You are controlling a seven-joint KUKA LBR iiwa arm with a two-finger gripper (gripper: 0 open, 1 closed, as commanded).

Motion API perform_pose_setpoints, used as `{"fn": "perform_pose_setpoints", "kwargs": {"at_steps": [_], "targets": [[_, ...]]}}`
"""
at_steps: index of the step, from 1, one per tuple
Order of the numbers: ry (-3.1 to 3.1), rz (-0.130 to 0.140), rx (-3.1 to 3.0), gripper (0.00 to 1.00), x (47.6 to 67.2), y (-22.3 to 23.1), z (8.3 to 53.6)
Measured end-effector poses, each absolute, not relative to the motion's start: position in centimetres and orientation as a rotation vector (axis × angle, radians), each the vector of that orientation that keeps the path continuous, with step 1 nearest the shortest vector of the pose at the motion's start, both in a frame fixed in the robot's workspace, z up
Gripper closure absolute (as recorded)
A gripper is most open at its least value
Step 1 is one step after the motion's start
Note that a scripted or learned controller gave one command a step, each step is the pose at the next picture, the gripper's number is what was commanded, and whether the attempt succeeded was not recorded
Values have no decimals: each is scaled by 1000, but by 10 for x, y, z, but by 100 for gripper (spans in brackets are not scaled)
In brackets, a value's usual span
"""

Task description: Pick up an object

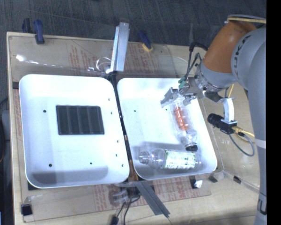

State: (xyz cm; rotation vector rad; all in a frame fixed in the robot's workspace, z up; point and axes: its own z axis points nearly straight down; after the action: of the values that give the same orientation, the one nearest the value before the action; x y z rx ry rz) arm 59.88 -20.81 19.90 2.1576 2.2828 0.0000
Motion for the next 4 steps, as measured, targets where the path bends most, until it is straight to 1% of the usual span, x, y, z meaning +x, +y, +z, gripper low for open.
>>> {"fn": "perform_pose_setpoints", "kwargs": {"at_steps": [1, 2, 3, 4], "targets": [[2347, -4, 2094, 0, 566, -209, 117], [2429, -1, 1993, 0, 565, -210, 170], [2462, -1, 1950, 0, 579, -211, 153], [2462, -1, 1950, 0, 579, -211, 153]]}}
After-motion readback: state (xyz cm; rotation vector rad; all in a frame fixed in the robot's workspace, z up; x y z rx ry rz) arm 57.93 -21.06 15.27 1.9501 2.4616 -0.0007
